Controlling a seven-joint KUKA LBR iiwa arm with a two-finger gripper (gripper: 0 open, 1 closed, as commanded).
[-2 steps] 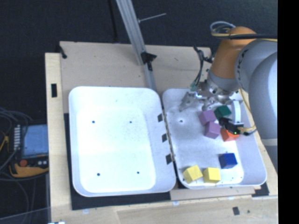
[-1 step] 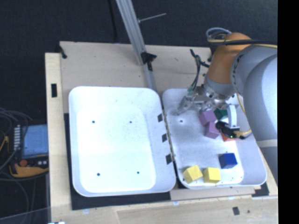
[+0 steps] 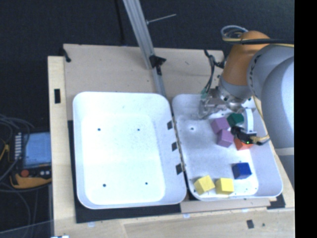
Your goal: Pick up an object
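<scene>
Several small blocks lie in the right bin (image 3: 193,133): two purple blocks (image 3: 222,131) touching one another near the middle, a green piece (image 3: 235,119) and an orange-red piece (image 3: 242,143) just beside them toward the arm, a blue cube (image 3: 241,170) nearer the front, and two yellow cubes (image 3: 214,185) side by side against the front rim. Left bin (image 3: 119,148) bears nothing I can make out beyond a few dark specks. Gripper (image 3: 209,105) sits low over the back part of the right bin, near the upper purple block but apart from it — how far its fingers stand open I cannot tell from this slant, and nothing is seen between them. Judgement on handling: the blocks look rigid, light and flat-faced, so not fragile; smooth faces may slip if pinched on a corner. Best hold is across two opposite flat faces, square on. The purple pair is closest but crowded by its neighbours — fingers could nudge one aside. Blue cube stands free on all sides and looks the cleaner target.
</scene>
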